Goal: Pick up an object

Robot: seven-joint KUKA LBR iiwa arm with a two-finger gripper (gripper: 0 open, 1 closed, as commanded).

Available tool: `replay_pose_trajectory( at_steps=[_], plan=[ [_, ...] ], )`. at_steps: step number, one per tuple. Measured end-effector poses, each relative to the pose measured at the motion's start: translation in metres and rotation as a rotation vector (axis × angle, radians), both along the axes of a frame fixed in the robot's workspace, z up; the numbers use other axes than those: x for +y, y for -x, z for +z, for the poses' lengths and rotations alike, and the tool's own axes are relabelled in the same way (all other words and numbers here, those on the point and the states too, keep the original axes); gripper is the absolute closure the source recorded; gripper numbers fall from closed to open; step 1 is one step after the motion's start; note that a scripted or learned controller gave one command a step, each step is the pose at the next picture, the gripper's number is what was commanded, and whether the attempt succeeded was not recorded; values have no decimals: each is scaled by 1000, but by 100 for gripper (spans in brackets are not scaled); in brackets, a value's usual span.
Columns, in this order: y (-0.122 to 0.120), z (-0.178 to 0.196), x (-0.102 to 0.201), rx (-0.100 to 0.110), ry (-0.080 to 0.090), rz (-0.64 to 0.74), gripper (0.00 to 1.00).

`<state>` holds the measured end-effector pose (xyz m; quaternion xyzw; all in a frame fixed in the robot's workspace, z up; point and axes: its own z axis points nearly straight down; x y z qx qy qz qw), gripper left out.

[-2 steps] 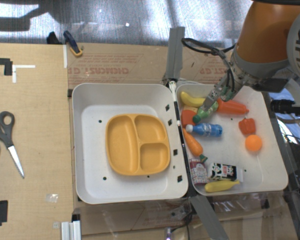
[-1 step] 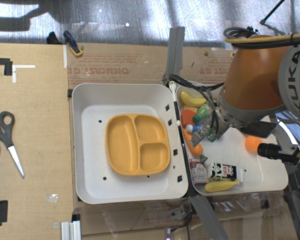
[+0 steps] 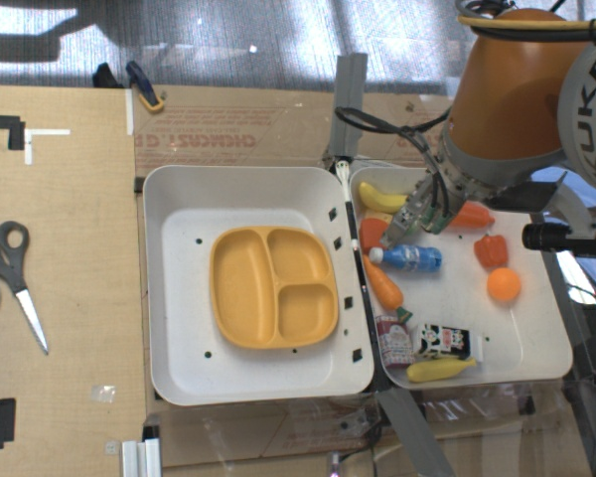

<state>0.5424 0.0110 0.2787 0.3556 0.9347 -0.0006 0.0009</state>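
Where pincer (image 3: pixel 409 223) hovers, bottle (image 3: pixel 407 257) below (touching unclear)

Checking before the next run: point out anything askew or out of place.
Nothing looks spilled or damaged. The yellow divided plate sits slightly rotated in the left bin; the toy foods lie jumbled in the right bin.

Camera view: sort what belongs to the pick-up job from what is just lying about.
Job:
gripper
right bin
banana
blue bottle
carrot
orange ball
red pepper
milk carton

Lying about:
left bin
yellow divided plate
scissors
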Motion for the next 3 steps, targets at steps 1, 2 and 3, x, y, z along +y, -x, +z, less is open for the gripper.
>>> replay_pose_trajectory(
  at_steps=[1,2,3],
  plan=[
    [22,147,-64,0,0,176,100],
    [-2,124,-8,3,-1,5,100],
    [-32,-7,-24,2,0,-88,100]
  ],
)
